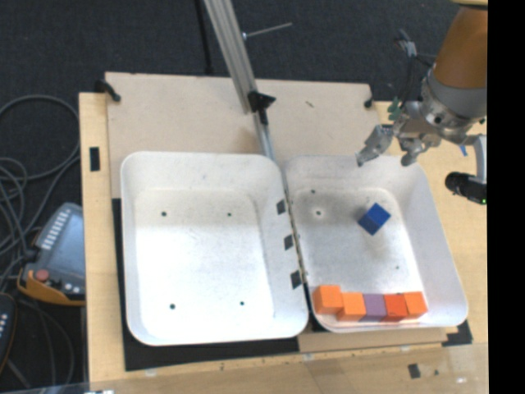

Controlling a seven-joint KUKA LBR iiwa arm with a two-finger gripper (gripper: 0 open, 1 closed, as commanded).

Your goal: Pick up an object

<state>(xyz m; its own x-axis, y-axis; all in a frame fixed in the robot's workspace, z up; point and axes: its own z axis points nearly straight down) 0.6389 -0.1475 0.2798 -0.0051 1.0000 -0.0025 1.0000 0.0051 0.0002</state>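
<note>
Two bins: a left bin (205,245) and a right bin (373,245) are set side by side on the bench (180,109), their inner rims touching along the middle.
Gripper: the gripper (385,156) is seen above the far rim of the right bin, its two fingers spread apart with nothing between them.
Blue cube: a blue cube (374,218) is found on the right bin's floor, toward the far right part, tilted on a corner, clear of every wall.
Open room: bare floor is left on all sides of the blue cube; it is nearest the right wall.
Near edge: a row of blocks (373,304), four orange and one purple, is lined up against the right bin's near wall, touching one another.
Far edge: a metal rail (234,52) is slanted down to the junction of the two bins.
</note>
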